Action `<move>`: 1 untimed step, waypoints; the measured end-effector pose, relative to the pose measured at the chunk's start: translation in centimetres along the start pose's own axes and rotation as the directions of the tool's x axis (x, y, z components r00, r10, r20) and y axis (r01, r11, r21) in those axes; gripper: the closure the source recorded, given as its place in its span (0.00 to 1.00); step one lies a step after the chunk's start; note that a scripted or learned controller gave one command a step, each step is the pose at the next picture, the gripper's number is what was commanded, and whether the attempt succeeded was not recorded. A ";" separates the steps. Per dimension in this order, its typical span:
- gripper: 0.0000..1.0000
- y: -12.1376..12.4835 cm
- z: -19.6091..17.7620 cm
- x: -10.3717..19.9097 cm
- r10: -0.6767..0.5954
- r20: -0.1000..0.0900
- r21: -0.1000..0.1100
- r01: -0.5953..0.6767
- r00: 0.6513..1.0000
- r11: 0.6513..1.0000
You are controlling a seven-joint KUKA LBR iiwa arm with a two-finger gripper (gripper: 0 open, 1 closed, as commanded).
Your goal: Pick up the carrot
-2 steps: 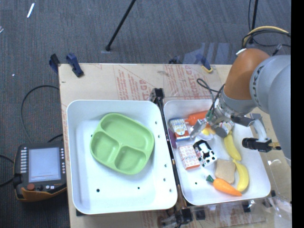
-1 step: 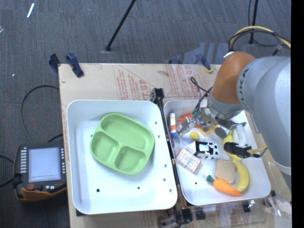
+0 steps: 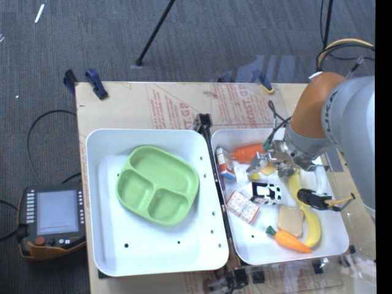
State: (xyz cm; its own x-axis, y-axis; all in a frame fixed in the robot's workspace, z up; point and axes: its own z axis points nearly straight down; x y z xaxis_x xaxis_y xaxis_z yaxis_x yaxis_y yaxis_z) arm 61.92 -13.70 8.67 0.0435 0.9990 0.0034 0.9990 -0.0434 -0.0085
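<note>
**Carrot low in the right bin, pincer above it near the bin's middle**

Lying at the front of the right bin (image 3: 242,250): the carrot (image 3: 289,240), orange with a green tip pointing left, untouched. Just above and touching it, a slice of bread (image 3: 290,220); curving along the right of both, a banana (image 3: 312,216). To the left, a small red-and-white packet (image 3: 242,206), and above that a black-and-white cow-patterned item (image 3: 267,192). Farther back, a second orange piece (image 3: 248,153) beside a small bottle (image 3: 222,162). Hovering over the bin's middle, well apart from the carrot: the pincer (image 3: 269,161), reaching in from the right, nothing seen between its fingers; open or closed, cannot tell. In the left bin (image 3: 101,225), a green divided plate (image 3: 158,184). Under both bins, the tabletop (image 3: 153,103).
</note>
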 end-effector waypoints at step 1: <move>1.00 0.2 -1.2 0.2 -0.008 -0.002 -0.002 0.008 1.000 1.000</move>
State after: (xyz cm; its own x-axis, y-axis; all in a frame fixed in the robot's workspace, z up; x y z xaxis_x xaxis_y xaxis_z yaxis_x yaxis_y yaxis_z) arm 62.12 -13.51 9.88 0.0357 0.9994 0.0050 0.9993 -0.0356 -0.0069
